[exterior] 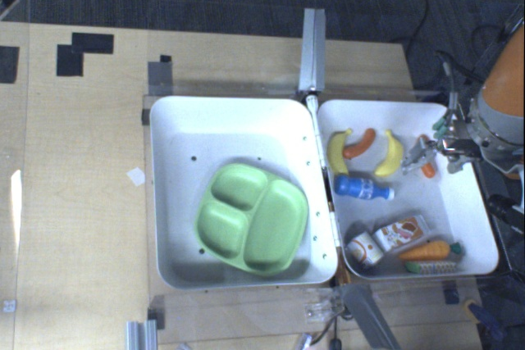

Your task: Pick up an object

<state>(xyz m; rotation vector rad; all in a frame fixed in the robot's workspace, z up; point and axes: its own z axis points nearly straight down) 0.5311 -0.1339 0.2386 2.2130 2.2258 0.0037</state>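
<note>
The left bin (164, 201) carries a green tray (253, 217). In the right bin (484, 234), the gripper (425, 153) hangs just right of the banana (392, 156). Its fingers (417, 150) look released, nothing between them; the hotdog (354, 147) and bottle (362, 189) lie left.

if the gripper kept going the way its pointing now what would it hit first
The grey two-finger gripper points toward the view's left over the right white bin. Going straight on, it would probably first meet the yellow plastic banana, with the orange-red toy hot dog just past it. Its height is unclear, so it might pass above them.
</note>
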